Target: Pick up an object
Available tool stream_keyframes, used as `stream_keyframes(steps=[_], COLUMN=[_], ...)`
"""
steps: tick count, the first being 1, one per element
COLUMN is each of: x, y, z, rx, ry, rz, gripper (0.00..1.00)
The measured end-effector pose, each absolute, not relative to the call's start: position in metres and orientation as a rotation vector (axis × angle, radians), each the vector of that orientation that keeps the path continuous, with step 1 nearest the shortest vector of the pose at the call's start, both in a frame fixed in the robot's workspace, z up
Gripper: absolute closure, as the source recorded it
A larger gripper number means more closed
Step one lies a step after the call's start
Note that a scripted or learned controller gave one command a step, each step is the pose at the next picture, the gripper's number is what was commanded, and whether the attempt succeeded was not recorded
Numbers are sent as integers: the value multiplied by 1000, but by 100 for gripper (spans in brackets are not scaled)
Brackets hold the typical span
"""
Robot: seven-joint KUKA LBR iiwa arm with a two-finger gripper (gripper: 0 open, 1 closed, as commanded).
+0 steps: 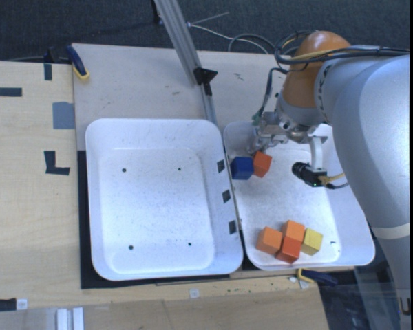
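While the arm reaches in from the right over the right bin (344,249), we see the gripper (260,144) low at the bin's far left corner, just above two cubes that touch: a blue cube (241,168) and an orange cube (262,163). We judge this pair to be the target, since the gripper hangs directly over it. Whether the pincer is open or closed we cannot tell; the wrist hides it, and no cube shows between its tips. The blue cube sits against the bin's left wall, which may crowd a grasp from that side. Near the bin's near edge lies a cluster well apart: orange blocks (281,240) with a yellow block (312,241) touching them. To the left sits the left bin (96,143). A metal pole (182,36) slants past on the far side.
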State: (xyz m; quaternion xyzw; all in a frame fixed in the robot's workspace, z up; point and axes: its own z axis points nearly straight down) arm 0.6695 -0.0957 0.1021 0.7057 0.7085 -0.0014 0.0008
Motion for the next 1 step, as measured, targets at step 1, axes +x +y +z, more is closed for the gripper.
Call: stream_keyframes(steps=[1], x=[669], y=[-95], z=[101], rx=[2215], ry=[2226], rz=[-6], gripper=[0])
